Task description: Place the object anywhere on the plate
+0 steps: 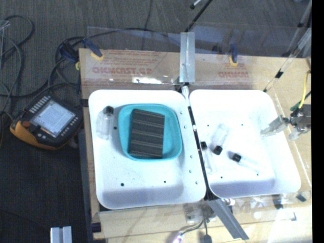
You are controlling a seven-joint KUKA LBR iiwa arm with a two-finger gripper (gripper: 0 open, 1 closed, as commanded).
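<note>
A teal plate (174, 138) lies in the left bin (142, 186). A dark grey ridged block (147, 133) rests flat on the middle of the plate. Just left of the plate, a clear vial with a black cap (105, 120) lies on the bin floor. Two more clear vials with black caps (218, 139) (245, 161) lie in the right bin (253, 186). My gripper (284, 124) is at the right bin's far right rim, well away from the plate and the vials, with nothing visibly held.
A small black piece (203, 146) sits by the divider between the bins. A pendant with a screen (48, 120) lies on the floor to the left. A clear panel and clamps (233, 59) stand behind the bins.
</note>
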